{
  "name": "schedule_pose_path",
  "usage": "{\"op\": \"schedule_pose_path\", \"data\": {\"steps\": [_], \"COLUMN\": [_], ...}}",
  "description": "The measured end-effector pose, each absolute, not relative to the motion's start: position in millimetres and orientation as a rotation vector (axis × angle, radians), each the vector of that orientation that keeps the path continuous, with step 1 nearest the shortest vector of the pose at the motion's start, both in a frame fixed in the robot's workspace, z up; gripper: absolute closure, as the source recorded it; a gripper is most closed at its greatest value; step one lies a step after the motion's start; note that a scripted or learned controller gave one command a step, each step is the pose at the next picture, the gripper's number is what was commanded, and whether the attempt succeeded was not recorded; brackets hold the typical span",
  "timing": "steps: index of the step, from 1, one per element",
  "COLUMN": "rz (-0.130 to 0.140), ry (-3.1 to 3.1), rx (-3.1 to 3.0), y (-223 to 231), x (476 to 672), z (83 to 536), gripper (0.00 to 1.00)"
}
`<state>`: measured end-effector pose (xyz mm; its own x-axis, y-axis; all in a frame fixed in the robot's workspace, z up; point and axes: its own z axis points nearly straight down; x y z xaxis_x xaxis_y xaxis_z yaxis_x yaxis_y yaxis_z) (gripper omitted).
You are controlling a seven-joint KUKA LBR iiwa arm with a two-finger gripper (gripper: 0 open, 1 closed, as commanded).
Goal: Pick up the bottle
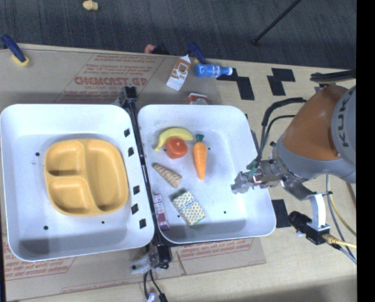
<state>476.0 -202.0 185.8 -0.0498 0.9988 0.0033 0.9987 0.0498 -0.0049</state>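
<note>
Bottle (211, 71): blue, lying on the worktop beyond the right bin's (238, 114) far rim, outside both bins
Gripper (243, 182): low over that bin's right edge; fingers' state cannot be told
Advice: travel far, align across the bottle's body; descend squarely

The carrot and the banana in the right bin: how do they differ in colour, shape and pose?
The carrot is orange with a green top; the banana is yellow. The carrot is straight and tapered, while the banana is curved. The carrot lies lengthwise toward the near rim, while the banana lies crosswise, arched over a tomato. Both lie flat in the right bin.
</note>
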Motion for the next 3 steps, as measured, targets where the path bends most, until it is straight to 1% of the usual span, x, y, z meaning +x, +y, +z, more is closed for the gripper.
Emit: {"op": "schedule_pose_path", "data": {"steps": [1, 2, 3], "rz": [0.002, 0.003, 0.003], "ry": [-1.882, -1.691, -1.874], "rx": [-2.513, -2.646, -2.515], "y": [-211.1, -200.5, -203.0], "x": [476.2, 476.4, 475.9], "z": [210.2, 224.1, 202.5], "gripper": [1.0, 1.0, 1.0]}}
